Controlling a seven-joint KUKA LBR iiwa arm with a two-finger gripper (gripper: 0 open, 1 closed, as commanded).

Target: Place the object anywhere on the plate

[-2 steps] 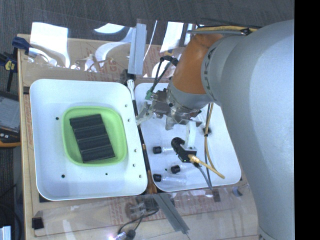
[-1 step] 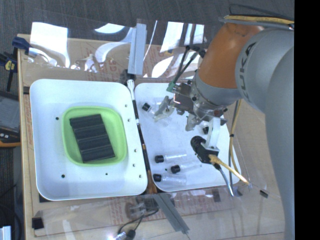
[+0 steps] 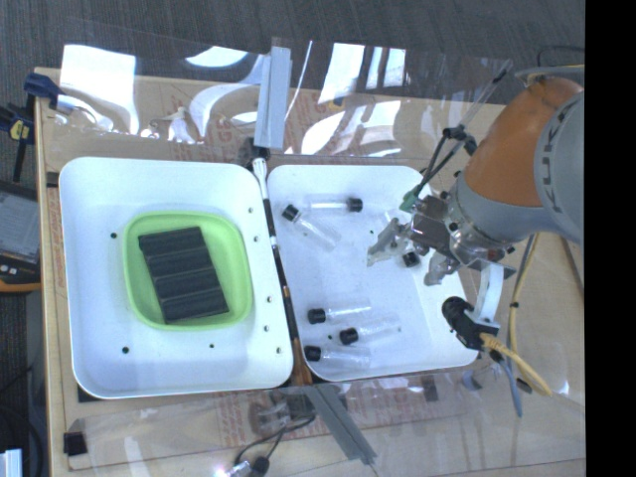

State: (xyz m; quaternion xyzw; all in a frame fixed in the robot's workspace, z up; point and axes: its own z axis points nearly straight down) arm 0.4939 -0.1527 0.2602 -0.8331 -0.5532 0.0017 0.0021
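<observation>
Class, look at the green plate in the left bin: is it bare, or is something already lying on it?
Not bare. The green plate already has a dark ridged block lying flat across its middle, inside the left bin.

Fixed overhead slant onto both bins [image 3: 75, 266]

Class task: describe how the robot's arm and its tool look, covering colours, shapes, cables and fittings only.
The arm is thick and rounded, grey with a broad orange band above the wrist. Its tool is a compact cluster of grey and silver metal parts with small black fittings. Thin dark cables loop from the wrist to the tool, with a small green spot beside them.
</observation>
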